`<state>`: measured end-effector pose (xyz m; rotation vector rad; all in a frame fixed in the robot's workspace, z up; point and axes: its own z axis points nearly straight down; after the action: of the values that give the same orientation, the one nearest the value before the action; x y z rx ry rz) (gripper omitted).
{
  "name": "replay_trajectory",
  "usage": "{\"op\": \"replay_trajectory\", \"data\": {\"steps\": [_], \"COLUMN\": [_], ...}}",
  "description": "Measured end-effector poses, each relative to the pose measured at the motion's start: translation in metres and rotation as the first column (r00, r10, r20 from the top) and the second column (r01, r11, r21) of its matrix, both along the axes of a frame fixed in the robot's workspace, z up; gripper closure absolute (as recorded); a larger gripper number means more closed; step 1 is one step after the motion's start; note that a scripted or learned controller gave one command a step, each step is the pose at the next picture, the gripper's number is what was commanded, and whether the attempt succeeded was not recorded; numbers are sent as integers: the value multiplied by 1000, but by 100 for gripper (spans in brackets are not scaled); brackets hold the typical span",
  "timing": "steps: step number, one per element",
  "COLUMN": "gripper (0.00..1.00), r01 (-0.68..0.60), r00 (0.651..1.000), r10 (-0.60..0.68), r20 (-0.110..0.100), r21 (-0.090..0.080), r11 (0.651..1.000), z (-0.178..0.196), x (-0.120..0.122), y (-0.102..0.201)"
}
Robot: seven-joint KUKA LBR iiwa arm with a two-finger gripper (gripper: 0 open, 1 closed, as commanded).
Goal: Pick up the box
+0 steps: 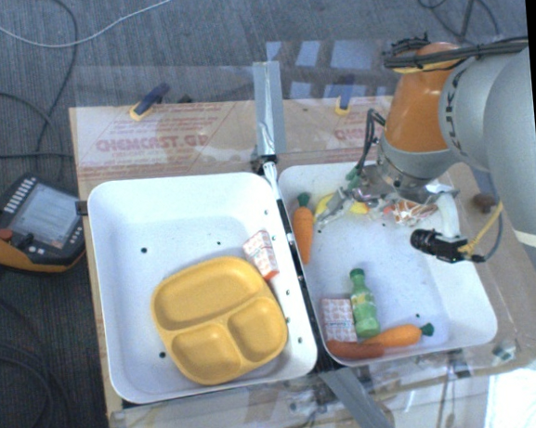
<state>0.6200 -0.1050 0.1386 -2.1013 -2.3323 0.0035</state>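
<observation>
Reaching in from the right, the arm (468, 98) places its orange band above the far end of the right bin (473, 316). The gripper (367, 193) sits low over that bin's far left corner, among a small clutter of objects. Its state, released or clenched, cannot be told, as the wrist covers it from above. Nothing can be seen held in it.

Two boxes are present:
- The first box (260, 253), small with red and white print, lies in the left bin (119, 212). It is against the bin's right wall and touches the far right edge of the yellow tray (219, 317).
- The second box (337, 318), with similar print, lies flat in the right bin near its front left corner. It is just beside the green bottle (362, 303), on the bottle's left.

Both boxes are well apart from the gripper.

Other contents of the right bin:
- One carrot (303, 233) lies along the left wall, green end pointing away from the camera.
- A second carrot (393, 338) lies along the front wall, just in front of the bottle.
- A red sausage-like item (351, 349) touches the second carrot's left end.
- A yellow item (329, 204) lies just left of the gripper; its kind cannot be told.

The yellow tray has three compartments and fills the front half of the left bin. Both bins stand on a cardboard sheet (177, 137). A handheld control unit (32, 224) lies on the floor to the left.
</observation>
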Motion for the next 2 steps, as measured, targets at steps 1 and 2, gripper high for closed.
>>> {"op": "replay_trajectory", "data": {"steps": [1, 2], "gripper": [0, 0], "r01": [22, -84], "r00": [1000, 996], "r10": [-22, 84], "r20": [4, 0], "r21": [-3, 1], "r11": [1000, 996], "z": [59, -14], "x": [49, -18], "y": [-71, -2]}}
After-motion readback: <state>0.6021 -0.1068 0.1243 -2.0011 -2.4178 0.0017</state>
